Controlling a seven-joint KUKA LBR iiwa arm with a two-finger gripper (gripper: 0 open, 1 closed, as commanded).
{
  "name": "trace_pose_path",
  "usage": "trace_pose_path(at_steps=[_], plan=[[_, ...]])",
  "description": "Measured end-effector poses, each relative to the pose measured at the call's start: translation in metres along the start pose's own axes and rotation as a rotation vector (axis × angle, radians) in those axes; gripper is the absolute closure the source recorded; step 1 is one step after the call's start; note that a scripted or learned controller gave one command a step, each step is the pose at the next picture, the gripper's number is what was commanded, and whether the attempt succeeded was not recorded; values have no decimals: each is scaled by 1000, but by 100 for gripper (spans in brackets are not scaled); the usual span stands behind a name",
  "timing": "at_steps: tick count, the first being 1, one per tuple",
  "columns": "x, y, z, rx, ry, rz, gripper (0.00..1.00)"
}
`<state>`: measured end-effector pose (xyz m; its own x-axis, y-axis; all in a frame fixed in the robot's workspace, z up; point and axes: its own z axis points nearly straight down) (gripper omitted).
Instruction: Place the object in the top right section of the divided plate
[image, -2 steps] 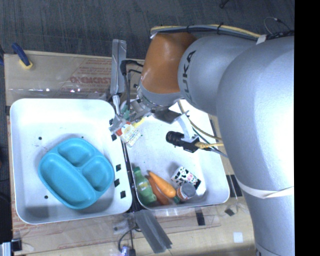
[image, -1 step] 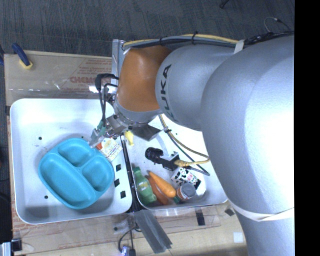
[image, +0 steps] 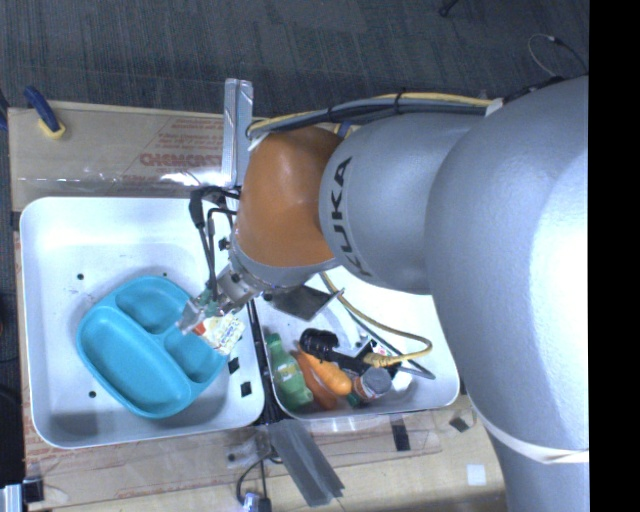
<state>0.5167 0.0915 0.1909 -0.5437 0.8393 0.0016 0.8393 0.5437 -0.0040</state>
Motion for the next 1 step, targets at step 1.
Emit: trace_pose_path(at_steps=[1], plan=[[0, 0, 0, -1, 0, 0, 0]])
